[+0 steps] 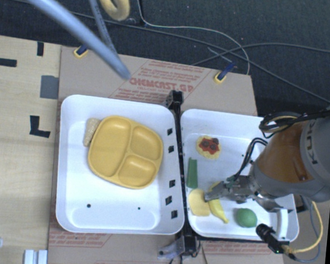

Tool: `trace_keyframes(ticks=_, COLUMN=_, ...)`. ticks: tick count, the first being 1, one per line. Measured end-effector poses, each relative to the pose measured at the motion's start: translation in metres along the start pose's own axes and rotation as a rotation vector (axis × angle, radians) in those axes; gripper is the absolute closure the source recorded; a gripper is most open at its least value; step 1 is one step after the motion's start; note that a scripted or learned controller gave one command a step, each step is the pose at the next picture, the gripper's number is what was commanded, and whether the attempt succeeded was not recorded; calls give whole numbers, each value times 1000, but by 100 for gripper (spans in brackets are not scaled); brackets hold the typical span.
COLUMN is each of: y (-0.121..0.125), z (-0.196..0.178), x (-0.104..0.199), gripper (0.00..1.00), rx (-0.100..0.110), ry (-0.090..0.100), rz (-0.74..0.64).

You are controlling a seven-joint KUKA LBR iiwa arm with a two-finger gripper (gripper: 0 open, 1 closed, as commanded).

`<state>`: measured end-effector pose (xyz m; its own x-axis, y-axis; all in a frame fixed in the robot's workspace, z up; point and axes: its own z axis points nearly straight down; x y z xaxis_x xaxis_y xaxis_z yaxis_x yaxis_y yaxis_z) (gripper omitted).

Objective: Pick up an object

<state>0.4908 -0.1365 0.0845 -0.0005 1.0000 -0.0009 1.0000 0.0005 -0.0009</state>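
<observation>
A: Step in hand?

B: Reaching, by the look of it. Gripper (212,193) low inside the right bin (236,123), tip just above a pale yellow piece (198,203) and a small banana (219,211). Nothing seen between the fingers. Whether spread wide or pinched narrow: cannot tell, too small and dark against the wrist.

A: Next move?

B: Probably a short drop onto the banana or the pale piece, both almost touching the tip, then a close and a straight lift. Crowding a risk: two pieces side by side, easy to nudge one while closing on the other.

A: Anything else in that bin?

B: A green ball (246,217) just beyond the banana, below the wrist. A green stick (192,172) up and to the left of the tip, along the dividing wall. A small pizza (209,146) with red topping farther up, well apart.

A: And the left bin (69,206)?

B: Far across the divider: a yellow compartment plate (125,152), a slice of bread (90,131) tucked against its far edge.
</observation>
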Motion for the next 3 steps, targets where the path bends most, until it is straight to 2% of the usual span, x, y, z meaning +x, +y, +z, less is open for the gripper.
trace_keyframes(ticks=1, y=0, z=-11, x=0, gripper=100, rx=-2, ry=-2, rz=0)
trace_keyframes(ticks=3, y=16, z=-107, x=6, gripper=100, rx=-4, ry=0, rz=-2)
